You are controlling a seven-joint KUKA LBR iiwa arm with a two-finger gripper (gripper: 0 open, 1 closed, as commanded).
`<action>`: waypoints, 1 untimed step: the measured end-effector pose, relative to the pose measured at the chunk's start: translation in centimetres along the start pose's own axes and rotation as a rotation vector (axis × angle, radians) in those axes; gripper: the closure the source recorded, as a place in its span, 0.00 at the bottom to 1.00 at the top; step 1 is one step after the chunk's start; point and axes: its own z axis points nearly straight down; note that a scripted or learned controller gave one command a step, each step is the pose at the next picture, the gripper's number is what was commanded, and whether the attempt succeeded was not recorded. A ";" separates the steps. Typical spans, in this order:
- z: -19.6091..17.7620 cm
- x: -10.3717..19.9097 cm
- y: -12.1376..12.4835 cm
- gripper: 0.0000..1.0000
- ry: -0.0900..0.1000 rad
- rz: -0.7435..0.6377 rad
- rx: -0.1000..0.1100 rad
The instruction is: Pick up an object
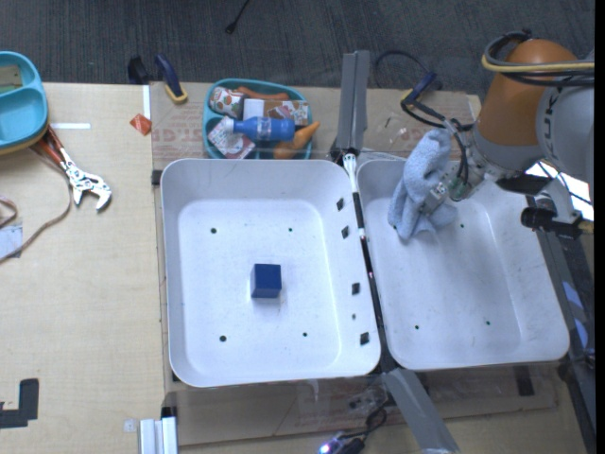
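Observation:
A grey-blue cloth [419, 183] hangs bunched over the back left part of the right bin [473, 339]. My gripper [441, 197] is at the cloth's right side and is shut on it, with folds wrapped around the fingers. The cloth's lower end [405, 227] droops toward the bin floor. A small blue cube [267, 280] lies near the middle of the left bin [189, 348], well away from the gripper.
A teal bowl [257, 121] with a blue bottle and several packets stands behind the left bin. A wrench [80, 180] and a teal tray [17, 97] lie on the bench at the left. The divider between the bins [364, 263] runs just left of the cloth.

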 end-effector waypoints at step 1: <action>-9.1 5.0 3.7 1.00 -0.002 0.144 -0.001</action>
